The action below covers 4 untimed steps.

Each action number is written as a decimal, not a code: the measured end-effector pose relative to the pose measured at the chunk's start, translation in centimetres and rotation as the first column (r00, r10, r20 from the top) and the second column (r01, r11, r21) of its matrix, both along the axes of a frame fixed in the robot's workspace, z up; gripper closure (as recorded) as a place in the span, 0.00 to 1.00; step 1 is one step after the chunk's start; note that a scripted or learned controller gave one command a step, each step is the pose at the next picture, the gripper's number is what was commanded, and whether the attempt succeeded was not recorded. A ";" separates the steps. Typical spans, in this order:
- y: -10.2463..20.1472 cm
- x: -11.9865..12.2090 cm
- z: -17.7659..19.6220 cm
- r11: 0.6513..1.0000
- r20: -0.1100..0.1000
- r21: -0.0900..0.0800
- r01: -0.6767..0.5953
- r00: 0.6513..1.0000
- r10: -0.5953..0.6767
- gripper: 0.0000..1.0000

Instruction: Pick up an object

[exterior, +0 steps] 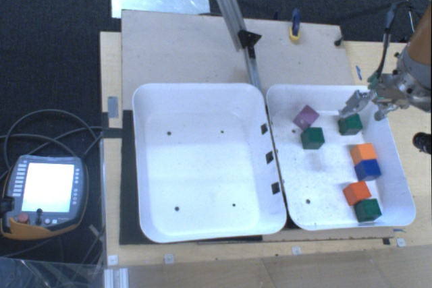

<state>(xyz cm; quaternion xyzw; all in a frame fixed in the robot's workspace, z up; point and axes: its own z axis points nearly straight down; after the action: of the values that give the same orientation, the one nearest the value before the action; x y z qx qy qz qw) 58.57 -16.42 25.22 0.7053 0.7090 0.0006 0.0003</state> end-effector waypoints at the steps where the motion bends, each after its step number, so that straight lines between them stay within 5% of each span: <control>1: 0.0 0.0 0.0 1.000 0.000 0.000 0.000 1.000 0.000 0.00; 3: -0.3 1.1 -11.9 1.000 -0.005 0.000 0.003 1.000 -0.003 0.00; 4: -0.4 1.7 -13.7 1.000 0.018 -0.005 0.001 1.000 -0.001 0.00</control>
<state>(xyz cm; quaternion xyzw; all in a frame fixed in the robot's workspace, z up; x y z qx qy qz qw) 60.29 -16.86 11.48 0.7056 0.7085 0.0053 0.0086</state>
